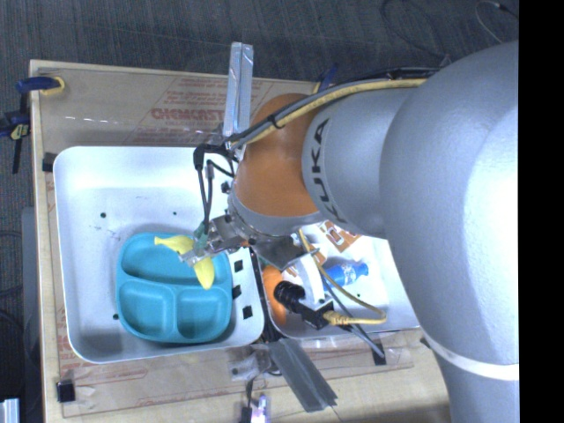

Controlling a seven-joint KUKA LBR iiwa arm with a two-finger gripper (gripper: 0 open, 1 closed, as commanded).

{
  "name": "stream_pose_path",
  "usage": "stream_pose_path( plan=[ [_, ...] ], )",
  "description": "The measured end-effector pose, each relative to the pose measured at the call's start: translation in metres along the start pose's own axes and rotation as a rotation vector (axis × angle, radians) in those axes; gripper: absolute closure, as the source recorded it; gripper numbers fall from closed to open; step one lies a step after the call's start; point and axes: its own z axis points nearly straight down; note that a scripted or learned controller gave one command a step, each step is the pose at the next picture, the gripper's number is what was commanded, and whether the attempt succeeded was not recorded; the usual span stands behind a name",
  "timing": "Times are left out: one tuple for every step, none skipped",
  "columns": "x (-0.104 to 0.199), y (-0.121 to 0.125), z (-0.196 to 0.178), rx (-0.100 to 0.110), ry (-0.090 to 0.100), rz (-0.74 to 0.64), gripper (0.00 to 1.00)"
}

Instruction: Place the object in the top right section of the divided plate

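The gripper (204, 247) pinches the yellow banana (196, 256) between its fingers, right over the blue plate (172, 307), near its top right section; I'd lower gently before letting go, so it doesn't roll

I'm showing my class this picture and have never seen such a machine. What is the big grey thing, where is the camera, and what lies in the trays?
The camera looks down from above at a slant. The big grey shape with the orange band is a robot arm reaching in from the right. Its hand hangs over a blue divided plate in the left white bin. A yellow banana-like object sits right at the hand, at the plate's upper right; whether it is gripped is unclear. The right bin holds an orange item and a small bottle.
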Motion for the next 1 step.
stream_pose_path(
  plan=[
    [0.0431,-0.0132,-0.0061,0.004,0.001,0.146,1.0]
  ],
)
